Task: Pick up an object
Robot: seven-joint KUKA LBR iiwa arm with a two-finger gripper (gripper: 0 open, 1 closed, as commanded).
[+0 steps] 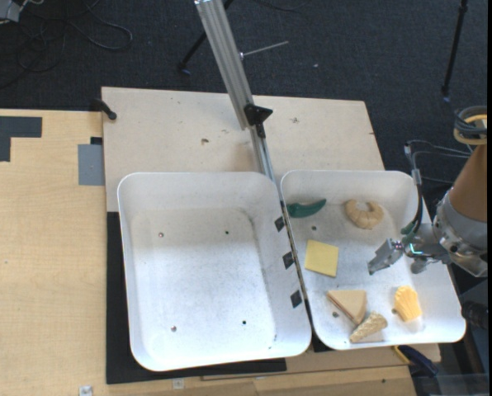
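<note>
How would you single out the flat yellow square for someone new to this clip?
Look in the right bin, near its left wall beside the divider. The flat yellow square lies below the green piece; it alone is flat, four-cornered and pale yellow.

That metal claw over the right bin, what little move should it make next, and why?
Probably a short drop straight down. The gripper hangs over bare floor of the right bin, holding nothing, between the yellow square and the yellow piece. A small shift toward the square first would likely put it over something to grab. Whether its jaws are open is unclear.
</note>
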